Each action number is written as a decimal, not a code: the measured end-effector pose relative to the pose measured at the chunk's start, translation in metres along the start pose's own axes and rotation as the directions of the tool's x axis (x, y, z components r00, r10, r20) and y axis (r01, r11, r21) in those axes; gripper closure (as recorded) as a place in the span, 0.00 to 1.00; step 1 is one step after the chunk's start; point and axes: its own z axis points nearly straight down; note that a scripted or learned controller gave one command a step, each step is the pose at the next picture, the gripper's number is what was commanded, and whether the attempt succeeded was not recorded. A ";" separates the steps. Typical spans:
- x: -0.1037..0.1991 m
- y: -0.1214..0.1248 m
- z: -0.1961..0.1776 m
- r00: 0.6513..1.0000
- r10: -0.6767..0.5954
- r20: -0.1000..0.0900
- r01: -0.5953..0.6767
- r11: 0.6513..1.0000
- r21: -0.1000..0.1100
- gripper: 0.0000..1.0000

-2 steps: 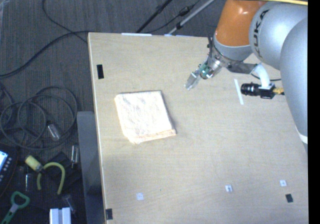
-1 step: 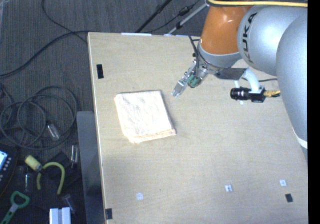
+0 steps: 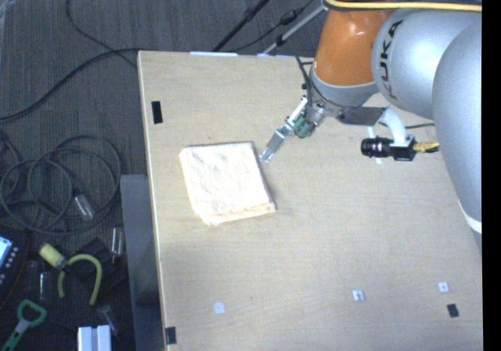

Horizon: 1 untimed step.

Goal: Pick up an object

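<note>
My pincer (image 3: pixel 268 155) sits low just off the top right corner of the folded white cloth (image 3: pixel 226 182), and from this slant I honestly can't tell whether it's spread or pressed together; nothing looks caught in it. The cloth lies flat on the bench (image 3: pixel 329 263), left of centre, one tan edge showing along its near side. To do this well, I reckon I need to come in over that corner rather than beside it, drop until I'm pressing into the fabric, and pinch a fold so the layers bunch up instead of sliding away. Flat cloth gives little to bite on, so a shallow approach probably skims. The arm (image 3: pixel 423 44) reaches in from the right, orange band (image 3: pixel 352 32) high, wrist tilted down and leftward toward the cloth.
</note>
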 end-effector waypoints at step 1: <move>0.030 0.050 0.001 0.924 0.382 0.001 -0.382 0.924 0.002 0.00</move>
